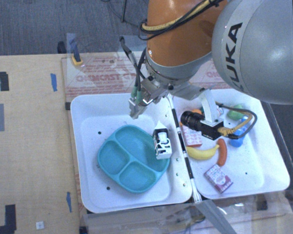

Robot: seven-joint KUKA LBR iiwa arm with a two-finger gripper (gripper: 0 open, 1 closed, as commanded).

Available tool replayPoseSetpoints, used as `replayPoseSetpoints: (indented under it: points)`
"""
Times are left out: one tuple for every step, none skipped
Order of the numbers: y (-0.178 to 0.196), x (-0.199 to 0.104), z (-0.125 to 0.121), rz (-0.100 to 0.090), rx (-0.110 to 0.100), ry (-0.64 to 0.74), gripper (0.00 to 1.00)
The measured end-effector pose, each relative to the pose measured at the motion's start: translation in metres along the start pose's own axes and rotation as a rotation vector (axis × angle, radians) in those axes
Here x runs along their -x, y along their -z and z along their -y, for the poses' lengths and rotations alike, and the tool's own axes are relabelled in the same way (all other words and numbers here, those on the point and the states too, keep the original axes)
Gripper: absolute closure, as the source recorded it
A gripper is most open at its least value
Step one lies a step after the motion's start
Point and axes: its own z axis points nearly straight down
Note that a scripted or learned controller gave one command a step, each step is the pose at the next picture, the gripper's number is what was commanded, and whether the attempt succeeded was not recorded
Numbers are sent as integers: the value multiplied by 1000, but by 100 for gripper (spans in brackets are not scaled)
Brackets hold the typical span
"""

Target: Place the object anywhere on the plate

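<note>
Milk carton resting on blue plate's right rim, tool above, grip state unclear.

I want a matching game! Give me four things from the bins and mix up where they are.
Things:
1. blue plate
2. white carton
3. banana
4. red packet

Places:
A. near front edge of the right bin
B. flat in the left bin
C. on the plate's right rim
D. middle of the right bin, beside an orange sausage

Pairs: 1-B, 2-C, 3-D, 4-A
</note>
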Motion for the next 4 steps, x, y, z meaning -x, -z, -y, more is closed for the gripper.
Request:
replayPoseSetpoints:
  points:
    - [-188, -35, 9, -1, -1, 140, 100]
    - [-110, -15, 38, 1, 3, 511, 100]
    - [-9, 34, -55, 2, 4, 562, 100]
    - [-198, -4, -24, 0, 2, 564, 100]
